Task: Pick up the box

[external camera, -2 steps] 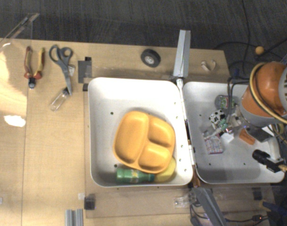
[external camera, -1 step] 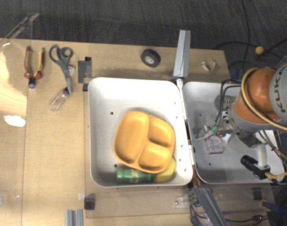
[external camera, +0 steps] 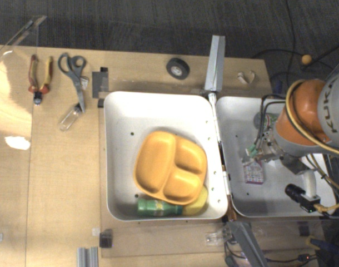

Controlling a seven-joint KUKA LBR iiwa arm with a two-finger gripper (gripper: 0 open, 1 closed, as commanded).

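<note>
While the bench [external camera: 58, 193] carries both bins, its bare wood to the left holds the loose tools.

Left bin [external camera: 119, 149]: shallow, white, square. Contents: one yellow divided tray [external camera: 170, 166], three compartments, lying tilted across the bin's middle and lower part; one green bottle [external camera: 154, 207] lying on its side along the near wall, partly under the tray; one yellow rounded object [external camera: 199, 202] just beside the bottle, also partly under the tray, kind not clear.

Right bin [external camera: 236, 199]: shallow, white, touching the left bin along a shared edge.

Arm [external camera: 311, 115]: grey with orange band, reaching over the right bin from the right.

Gripper [external camera: 257, 152]: low over the right bin's middle; whether the fingers are parted or closed cannot be told.

Box [external camera: 253, 173]: small, flat, pale with purple print, lying on the right bin's floor just below the gripper; contact cannot be told.

Bench items, far edge: scissors [external camera: 75, 77]; red-handled pliers [external camera: 39, 77]; roll of black tape [external camera: 178, 68].
</note>
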